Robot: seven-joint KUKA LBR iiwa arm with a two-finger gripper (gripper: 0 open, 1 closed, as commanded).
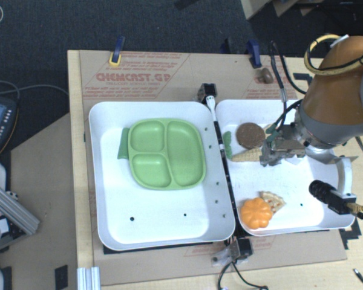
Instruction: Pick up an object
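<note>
On the tabletop, the left bin holds a green divided plate. In the right bin, the hand hovers beside a brown disc and cone; an orange pumpkin lies nearer the front.

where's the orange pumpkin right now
In the camera view, the orange pumpkin lies in the right bin, at its near left corner, touching a small tan piece and nearer the camera than the gripper.
</note>
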